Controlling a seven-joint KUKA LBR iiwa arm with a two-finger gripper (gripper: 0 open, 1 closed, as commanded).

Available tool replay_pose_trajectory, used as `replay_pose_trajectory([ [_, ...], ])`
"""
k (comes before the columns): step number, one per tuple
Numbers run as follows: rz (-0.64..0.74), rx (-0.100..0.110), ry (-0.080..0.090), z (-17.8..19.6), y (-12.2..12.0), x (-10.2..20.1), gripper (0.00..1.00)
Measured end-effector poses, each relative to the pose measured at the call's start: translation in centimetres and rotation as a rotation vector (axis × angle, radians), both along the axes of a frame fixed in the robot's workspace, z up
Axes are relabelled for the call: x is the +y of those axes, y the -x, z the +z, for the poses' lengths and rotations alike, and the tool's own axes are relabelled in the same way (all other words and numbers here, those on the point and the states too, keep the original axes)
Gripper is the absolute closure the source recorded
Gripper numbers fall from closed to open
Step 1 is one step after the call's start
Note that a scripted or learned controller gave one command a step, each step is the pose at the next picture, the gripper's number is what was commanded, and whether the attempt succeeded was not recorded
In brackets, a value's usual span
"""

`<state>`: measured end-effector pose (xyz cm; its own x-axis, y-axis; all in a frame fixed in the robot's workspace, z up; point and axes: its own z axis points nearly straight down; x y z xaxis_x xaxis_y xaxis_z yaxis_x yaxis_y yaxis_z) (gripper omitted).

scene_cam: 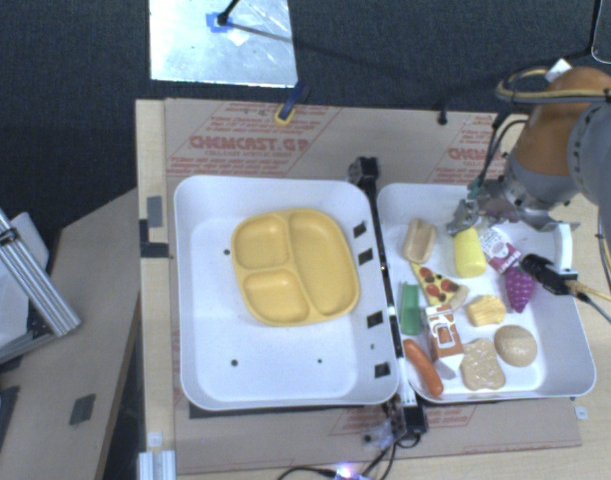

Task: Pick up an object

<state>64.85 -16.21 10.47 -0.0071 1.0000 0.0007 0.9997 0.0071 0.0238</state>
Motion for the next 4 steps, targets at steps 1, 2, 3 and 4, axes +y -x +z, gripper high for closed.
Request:
replay_pose_trajectory([
  [1,-0.002,0.019,0.002,6.3,-0.5,0.3,1.0],
  [2,-0.002,0.017,0.002,11.8,-0.6,0.3,1.0],
  [3,0.001,0.024,-0.001,11.3,2.3,5.6,1.0],
  [4,0.001,0.026,-0.001,11.9,6.2,10.5,1.0],
])
